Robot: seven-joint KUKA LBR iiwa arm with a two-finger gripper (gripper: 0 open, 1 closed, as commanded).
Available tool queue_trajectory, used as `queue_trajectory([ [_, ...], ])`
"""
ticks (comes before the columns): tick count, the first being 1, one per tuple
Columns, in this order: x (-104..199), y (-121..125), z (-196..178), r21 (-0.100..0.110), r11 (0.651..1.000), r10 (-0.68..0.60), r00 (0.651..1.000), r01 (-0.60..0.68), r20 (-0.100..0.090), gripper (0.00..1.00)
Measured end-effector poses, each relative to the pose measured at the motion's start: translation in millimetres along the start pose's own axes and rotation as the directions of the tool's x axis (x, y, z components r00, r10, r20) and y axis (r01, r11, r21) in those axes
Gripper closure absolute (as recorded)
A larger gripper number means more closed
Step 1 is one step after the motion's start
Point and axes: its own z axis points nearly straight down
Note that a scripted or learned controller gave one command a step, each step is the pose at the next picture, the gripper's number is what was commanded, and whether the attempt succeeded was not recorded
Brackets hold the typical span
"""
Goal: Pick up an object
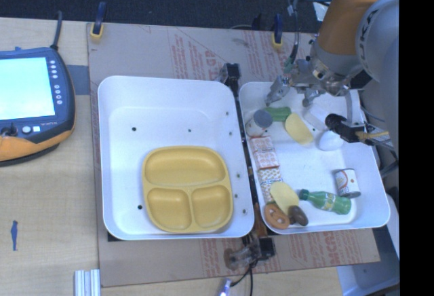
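Fingers (293, 87) hang spread apart, holding nothing, above the green piece (278, 113); it looks light, smooth, probably slippery — best pinched across its narrow middle.

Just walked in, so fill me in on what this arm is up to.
The grey arm reaches in from the right, its gripper hanging over the far end of the right bin, above a green item and a yellow one. Nothing shows between its fingers. The left bin holds a yellow divided tray.
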Motion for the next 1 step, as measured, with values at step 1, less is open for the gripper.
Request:
queue_trajectory([
  [1, 1.5, -12.2, 46.1, 0.001, 1.000, 0.002, 1.000, -0.002, 0.001, 0.00],
])
